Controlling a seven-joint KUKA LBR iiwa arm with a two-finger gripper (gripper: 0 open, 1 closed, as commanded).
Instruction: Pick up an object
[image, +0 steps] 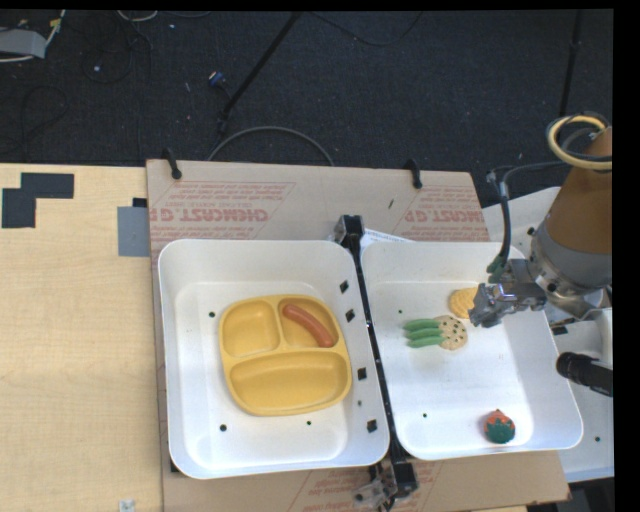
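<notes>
The hand (487, 305) is hanging low in the right bin (540, 425), just beside the yellow piece (462, 300) and near the green beans (424, 331) and cookie (453, 334), seemingly lining up a pick, though its grip I cannot make out.

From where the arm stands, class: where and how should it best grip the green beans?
Grip the green beans across their narrow width near the middle, coming straight down. They lie flat, lengthwise left to right, and a cookie touches their right end, so the left-middle part looks freest.
</notes>
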